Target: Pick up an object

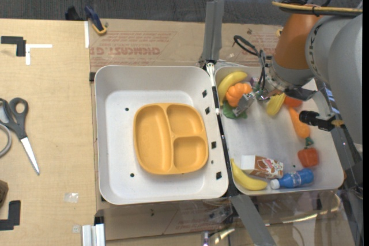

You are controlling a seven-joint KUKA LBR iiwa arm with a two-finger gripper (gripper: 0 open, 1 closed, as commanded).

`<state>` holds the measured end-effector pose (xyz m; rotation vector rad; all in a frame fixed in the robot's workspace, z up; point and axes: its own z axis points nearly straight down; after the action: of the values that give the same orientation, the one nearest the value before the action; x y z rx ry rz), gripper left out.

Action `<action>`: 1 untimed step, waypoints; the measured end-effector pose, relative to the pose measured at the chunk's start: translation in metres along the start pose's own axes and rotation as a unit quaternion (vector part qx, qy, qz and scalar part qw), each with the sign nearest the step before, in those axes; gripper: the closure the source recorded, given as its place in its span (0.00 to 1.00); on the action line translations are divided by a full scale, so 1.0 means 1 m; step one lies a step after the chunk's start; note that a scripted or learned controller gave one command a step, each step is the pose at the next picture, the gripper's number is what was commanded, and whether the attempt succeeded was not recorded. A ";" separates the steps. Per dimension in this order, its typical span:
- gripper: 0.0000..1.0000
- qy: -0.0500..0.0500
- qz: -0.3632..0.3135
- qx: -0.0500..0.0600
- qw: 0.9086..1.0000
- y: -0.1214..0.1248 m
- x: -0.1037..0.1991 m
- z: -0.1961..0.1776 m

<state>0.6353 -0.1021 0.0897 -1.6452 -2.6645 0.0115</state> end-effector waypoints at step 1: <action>0.00 0.009 0.080 -0.011 0.997 -0.027 -0.049 -0.030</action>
<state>0.6339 -0.1578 0.1194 -1.8509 -2.5213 -0.0330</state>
